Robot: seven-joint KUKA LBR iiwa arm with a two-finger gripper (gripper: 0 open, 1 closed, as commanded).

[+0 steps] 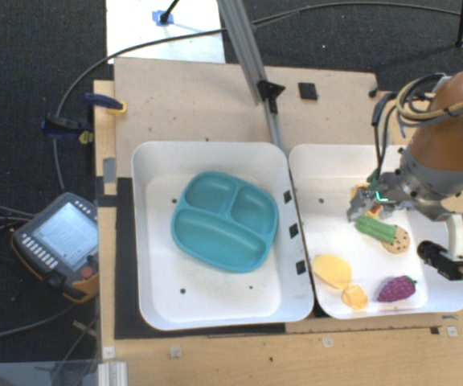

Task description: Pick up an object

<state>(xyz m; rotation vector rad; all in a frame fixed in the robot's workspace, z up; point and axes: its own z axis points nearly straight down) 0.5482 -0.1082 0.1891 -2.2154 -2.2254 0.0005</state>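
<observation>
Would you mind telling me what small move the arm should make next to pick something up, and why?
Probably a short shift toward the green toy and then straight down onto it. The gripper sits in the right bin just beside that toy's near end, and the toy rests partly on a round cookie. The yellow pieces and purple grapes lie farther off.
</observation>
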